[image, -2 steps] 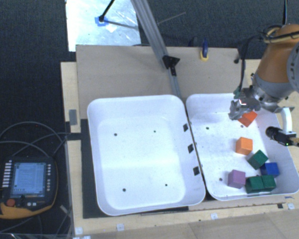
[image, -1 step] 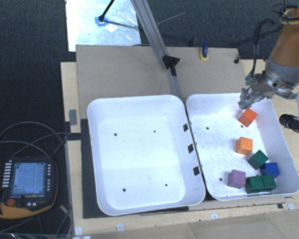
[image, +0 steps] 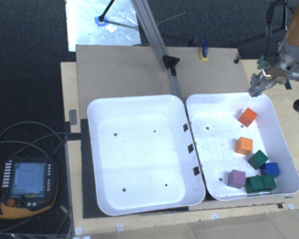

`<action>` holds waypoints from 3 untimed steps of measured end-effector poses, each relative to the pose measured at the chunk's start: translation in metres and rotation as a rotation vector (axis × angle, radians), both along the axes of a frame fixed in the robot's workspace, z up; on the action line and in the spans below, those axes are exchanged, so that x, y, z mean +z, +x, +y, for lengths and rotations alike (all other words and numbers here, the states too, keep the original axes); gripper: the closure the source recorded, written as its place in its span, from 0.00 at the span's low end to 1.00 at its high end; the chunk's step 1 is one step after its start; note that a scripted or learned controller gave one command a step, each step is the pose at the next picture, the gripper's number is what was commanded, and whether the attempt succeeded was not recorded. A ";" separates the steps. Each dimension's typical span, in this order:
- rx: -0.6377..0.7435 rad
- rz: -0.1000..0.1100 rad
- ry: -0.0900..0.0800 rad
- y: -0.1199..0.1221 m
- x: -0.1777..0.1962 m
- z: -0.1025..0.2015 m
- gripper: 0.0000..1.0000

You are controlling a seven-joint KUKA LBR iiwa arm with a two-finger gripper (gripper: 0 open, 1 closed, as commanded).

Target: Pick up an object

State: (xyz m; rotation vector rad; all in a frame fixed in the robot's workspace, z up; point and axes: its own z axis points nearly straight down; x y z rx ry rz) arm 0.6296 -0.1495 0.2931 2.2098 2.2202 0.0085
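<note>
Progress so far looks like nil: you have the gripper [image: 256,87] poised over the far right corner of the right bin [image: 209,108], nothing between its tips, and whether they are wide or narrow you cannot tell from here. All blocks lie in that bin, the nearest an orange-red cube [image: 248,117]; descent, grasp and lift remain
</note>
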 end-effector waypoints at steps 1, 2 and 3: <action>0.005 0.009 0.004 0.002 -0.018 0.055 1.00; 0.006 0.009 0.005 0.010 -0.029 0.115 1.00; 0.005 0.010 0.005 -0.001 -0.034 0.167 1.00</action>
